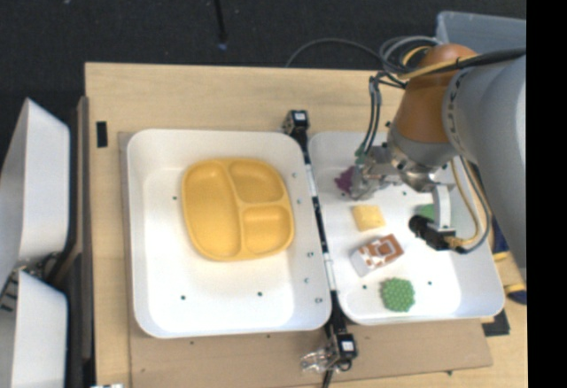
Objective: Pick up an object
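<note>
Gripper (358,182) low in the right bin (469,289), finger state: can't tell.
Purple object (344,180) sits left of the yellow block (368,217); it could easily get nudged away, not grabbed.

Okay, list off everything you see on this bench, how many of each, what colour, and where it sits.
Bins: two, white, side by side on the wooden bench.
Divided plate: one, yellow, three compartments, middle of the left bin.
Purple object: one, purple, far part of the right bin, right at the gripper; too small to identify.
Yellow block: one, pale yellow, centre of the right bin.
Small box: one, white and brown, right bin, nearer than the yellow block.
Bumpy ball: one, green, near edge of the right bin.
Arm: one, grey with orange band, over the right bin.
Gripper: one, beside the purple object.
</note>
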Controlling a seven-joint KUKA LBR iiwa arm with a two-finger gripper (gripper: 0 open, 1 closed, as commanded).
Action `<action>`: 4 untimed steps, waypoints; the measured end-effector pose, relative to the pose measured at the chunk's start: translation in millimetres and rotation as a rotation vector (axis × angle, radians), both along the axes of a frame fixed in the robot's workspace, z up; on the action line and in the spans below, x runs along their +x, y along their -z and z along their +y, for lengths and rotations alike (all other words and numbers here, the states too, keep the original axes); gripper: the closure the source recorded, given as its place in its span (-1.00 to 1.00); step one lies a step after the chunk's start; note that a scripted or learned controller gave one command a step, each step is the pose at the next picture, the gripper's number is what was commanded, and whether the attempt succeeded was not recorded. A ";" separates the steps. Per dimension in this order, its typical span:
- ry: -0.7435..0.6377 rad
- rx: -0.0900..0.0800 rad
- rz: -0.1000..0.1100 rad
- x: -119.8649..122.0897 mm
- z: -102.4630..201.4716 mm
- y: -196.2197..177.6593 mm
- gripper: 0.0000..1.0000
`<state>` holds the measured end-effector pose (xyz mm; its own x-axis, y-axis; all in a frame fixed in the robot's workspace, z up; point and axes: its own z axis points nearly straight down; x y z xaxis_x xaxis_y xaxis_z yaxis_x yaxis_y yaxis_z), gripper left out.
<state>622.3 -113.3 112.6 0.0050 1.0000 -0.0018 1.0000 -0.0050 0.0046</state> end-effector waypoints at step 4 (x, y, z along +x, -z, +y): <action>-0.011 0.001 0.003 13.3 42.3 -116.9 1.00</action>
